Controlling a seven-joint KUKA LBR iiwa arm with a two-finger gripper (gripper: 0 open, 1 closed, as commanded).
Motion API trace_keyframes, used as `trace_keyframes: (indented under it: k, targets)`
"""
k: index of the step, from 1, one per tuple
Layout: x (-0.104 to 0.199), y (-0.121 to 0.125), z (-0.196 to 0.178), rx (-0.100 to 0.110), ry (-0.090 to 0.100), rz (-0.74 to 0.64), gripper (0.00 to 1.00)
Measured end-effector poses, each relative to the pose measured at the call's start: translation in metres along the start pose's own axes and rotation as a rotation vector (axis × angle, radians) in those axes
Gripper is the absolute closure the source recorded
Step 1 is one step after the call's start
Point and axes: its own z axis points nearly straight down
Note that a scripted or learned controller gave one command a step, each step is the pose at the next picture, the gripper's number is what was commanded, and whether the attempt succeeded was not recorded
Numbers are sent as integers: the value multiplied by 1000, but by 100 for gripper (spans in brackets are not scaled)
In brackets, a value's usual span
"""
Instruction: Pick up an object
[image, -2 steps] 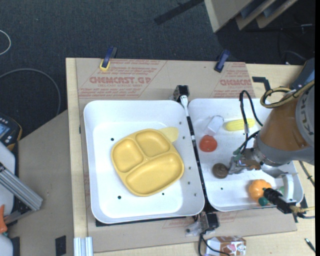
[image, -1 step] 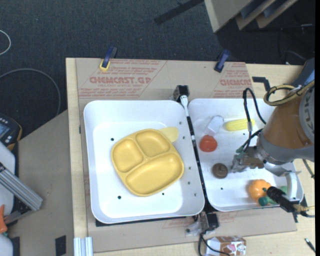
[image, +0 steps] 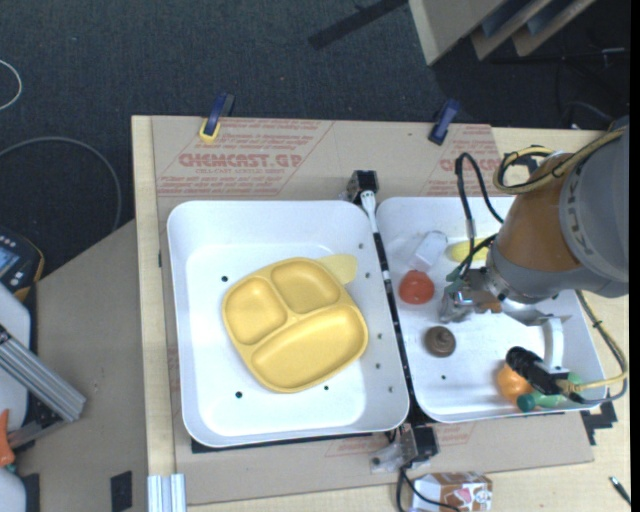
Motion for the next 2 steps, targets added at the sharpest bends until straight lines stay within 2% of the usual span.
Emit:
trace_keyframes:
  k: [2]
  targets:
    - [-2,-1,-21,-2,-2,3,100]
